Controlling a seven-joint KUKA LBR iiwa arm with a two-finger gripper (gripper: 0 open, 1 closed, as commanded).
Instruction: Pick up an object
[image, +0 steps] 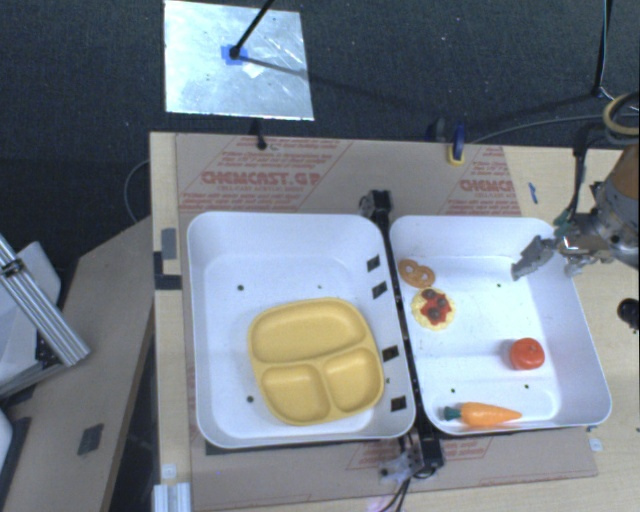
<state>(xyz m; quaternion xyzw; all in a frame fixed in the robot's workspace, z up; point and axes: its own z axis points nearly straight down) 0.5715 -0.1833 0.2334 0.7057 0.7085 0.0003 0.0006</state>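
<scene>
The right bin (560, 330) holds a brown pretzel (416, 271) and a small pizza slice with red topping (433, 308) near its left wall. A red tomato (527, 353) lies toward the right, and an orange carrot (483, 413) rests along the front wall. My gripper (553, 262) hovers over the bin's far right corner, above and to the right of the tomato. Its fingers (529, 259) stand open with nothing between them.
The left bin (215, 260) holds a yellow three-compartment tray (315, 358). A black divider with clips (392, 300) runs between the bins. A shiny metal sheet (238, 60) lies on the floor behind the bench, and cables (530, 115) trail at the back right.
</scene>
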